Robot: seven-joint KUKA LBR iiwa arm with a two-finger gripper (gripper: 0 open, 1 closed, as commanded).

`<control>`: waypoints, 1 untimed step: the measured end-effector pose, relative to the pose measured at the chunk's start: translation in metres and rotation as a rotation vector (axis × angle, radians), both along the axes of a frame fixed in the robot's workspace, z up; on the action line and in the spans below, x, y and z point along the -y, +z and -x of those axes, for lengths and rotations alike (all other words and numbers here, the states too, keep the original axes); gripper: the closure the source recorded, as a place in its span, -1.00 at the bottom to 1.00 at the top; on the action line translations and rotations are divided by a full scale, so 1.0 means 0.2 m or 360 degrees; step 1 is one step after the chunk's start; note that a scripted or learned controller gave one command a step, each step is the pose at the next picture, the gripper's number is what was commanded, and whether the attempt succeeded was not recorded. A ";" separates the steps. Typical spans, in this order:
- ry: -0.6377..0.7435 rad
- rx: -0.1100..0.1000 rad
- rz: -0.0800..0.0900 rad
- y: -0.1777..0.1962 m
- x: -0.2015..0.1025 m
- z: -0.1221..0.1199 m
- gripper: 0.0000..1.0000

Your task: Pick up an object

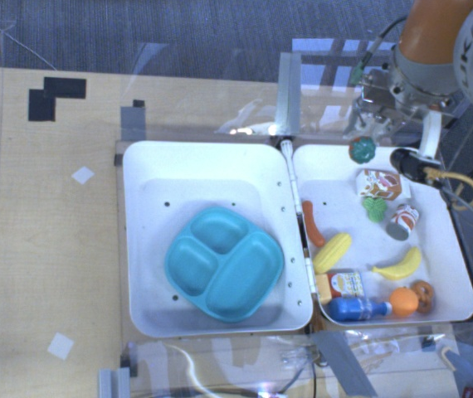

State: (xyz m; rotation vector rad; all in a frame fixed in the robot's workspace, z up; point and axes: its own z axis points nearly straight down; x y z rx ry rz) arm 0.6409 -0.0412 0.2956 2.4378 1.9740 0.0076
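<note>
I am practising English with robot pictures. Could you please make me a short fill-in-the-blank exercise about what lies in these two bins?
1. The blue divided plate lies in the ____ bin as the camera sees it.
2. The banana has the colour ____.
3. The blue bottle lies on its ____, near the front wall of the right bin.
4. The gripper hangs above the ____ bin's far edge.

Missing words: left; yellow; side; right
</note>
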 end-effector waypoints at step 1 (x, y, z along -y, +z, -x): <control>-0.0060 -0.0008 -0.0002 -0.37 0.05 0.36 1.00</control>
